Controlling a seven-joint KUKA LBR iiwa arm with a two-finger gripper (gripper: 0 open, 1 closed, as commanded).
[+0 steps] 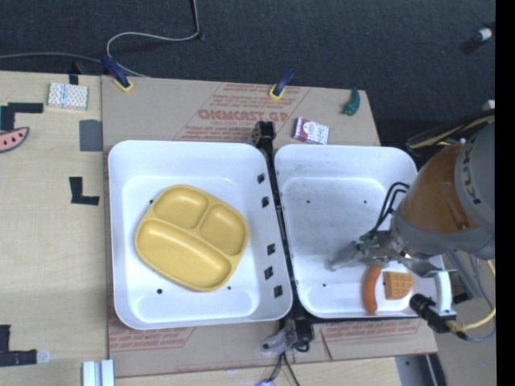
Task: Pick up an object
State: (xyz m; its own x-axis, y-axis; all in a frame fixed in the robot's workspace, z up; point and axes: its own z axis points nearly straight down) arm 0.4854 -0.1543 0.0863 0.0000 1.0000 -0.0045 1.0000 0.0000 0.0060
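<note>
A sausage-shaped orange toy [370,289] lies near the front edge of the right bin [338,167]. A small waffle-like tan piece [397,285] sits just to its right, touching or almost touching it. My gripper [344,257] hangs low over the right bin's floor, pointing left, a little above and to the left of the sausage. Nothing shows in the gripper. The grey arm with its orange band [438,203] covers the bin's right side.
In the left bin [129,167] lies a yellow divided plate [191,236]. Beyond the bins, a small red-and-white packet [310,130] and a green item [352,101] rest on the cardboard. Clamps [281,86] hold the cardboard's far edge.
</note>
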